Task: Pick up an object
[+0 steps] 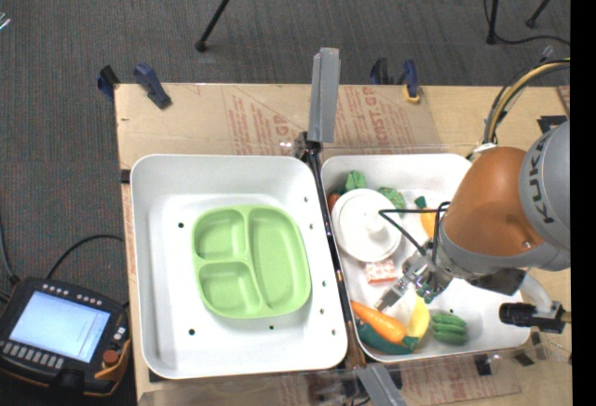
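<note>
The arm (pixel 507 209) leans in over the right bin (pixel 456 164), its orange band bulging above the wrist, and the gripper (pixel 410 288) hangs low among a heap of toy food. From where I stand, the jaws look slightly parted over the clutter, but whether they are released or clenched I cannot tell; nothing clearly sits between them.

Just beside the gripper on its left lies a small red-and-white packet (pixel 381 272), and above that a white round lid with a knob (pixel 368 223) rests flat. An orange toy carrot (pixel 377 321) lies slanted along the lower part of the bin, with a yellow piece like a banana (pixel 419 318) touching it on the right, directly beneath the gripper. A dark green item (pixel 386 342) peeks out under the carrot. Further right sits a green ridged vegetable (pixel 449 328). Near the top of the bin, a leafy green toy (pixel 355 181) pokes out beside the lid, and an orange piece (pixel 427 223) shows next to the arm.

The left bin (pixel 154 209) carries a light green divided plate (pixel 251 262) with three compartments, lying flat near the middle.

Both bins rest on a cardboard-covered counter (pixel 223 111). A handheld control pendant with a lit screen (pixel 60 328) lies on the floor at the lower left.
</note>
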